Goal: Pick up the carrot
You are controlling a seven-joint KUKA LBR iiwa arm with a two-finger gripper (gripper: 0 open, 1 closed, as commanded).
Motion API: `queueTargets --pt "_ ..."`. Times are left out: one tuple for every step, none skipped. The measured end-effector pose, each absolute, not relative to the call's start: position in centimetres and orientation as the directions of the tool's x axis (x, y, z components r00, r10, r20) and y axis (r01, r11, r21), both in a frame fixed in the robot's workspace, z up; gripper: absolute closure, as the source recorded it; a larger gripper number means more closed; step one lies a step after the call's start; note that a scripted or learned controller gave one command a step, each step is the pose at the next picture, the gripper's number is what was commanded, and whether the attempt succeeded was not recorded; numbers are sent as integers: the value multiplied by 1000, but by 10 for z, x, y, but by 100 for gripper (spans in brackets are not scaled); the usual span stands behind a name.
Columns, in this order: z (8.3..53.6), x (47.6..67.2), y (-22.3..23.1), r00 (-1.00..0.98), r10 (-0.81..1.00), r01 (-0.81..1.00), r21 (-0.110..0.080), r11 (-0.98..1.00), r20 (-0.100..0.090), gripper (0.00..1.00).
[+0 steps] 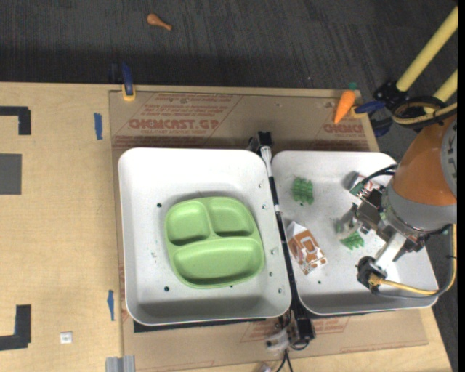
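Grey metal and dark fittings make up the claw (354, 224), which hangs low over the right bin (414, 280), reaching in from the right under the arm's orange band (425, 174); from this slanted view I cannot tell how it is set, and nothing can be seen gripped in it. Just under and beside the claw lies a small green block (353, 240) on the bin floor, close enough that it may be touching, though that is unclear. Further to the left in the same bin sits a second green block (303, 190), well apart from the claw, and lower down near the bin's left wall lies a white packet with orange-brown print (307, 249), tilted at an angle. A black fitting with a yellow cable (407, 289) trails from the wrist across the bin's lower right part. The left bin (145, 218) touches the right one along their shared edge and carries a green divided plate (214, 240) lying flat near its middle. The carrot (344, 105) is outside both bins, resting on the cardboard sheet (174, 120) of the desk (51, 232) beyond the right bin's far edge, well apart from the claw. Another small orange thing (158, 22) lies on the dark floor beyond the desk, near the top left.
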State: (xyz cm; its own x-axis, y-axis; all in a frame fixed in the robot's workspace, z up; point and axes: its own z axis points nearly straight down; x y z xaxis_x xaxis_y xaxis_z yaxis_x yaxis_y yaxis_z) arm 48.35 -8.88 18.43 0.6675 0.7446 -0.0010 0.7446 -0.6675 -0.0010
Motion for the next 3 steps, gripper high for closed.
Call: queueTargets --pt "184 479 -22 836 549 549 -2 -836 -1 0" --pt "277 480 -28 836 549 549 -1 -836 0 0" --pt "222 479 -74 805 593 593 -3 -805 -2 0"
